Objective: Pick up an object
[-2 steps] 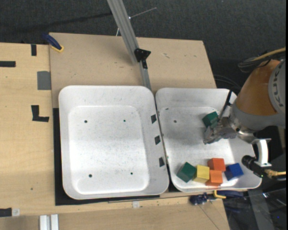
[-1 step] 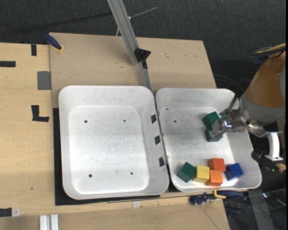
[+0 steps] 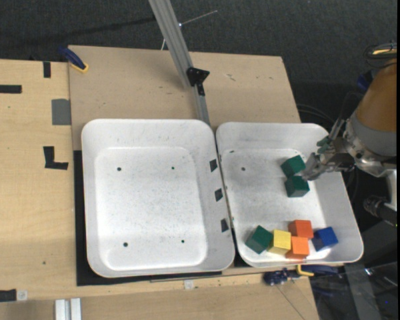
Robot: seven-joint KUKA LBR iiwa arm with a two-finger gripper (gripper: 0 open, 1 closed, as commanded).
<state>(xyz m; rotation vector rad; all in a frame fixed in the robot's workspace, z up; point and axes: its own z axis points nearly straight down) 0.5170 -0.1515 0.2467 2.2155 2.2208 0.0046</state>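
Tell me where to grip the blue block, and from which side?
Grip the blue block across its near and far faces, coming from straight above. Its left side sits against the orange blocks and its right lies near the bin wall, so those sides likely leave fingers little room.

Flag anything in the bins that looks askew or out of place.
Nothing damaged or spilled. Two dark green blocks sit tilted, touching, by the gripper, apart from the block cluster at the right bin's near edge.

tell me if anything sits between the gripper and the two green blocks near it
Nothing visible does. The gripper is right beside the upper green block, with the lower green block just below it in the right bin.
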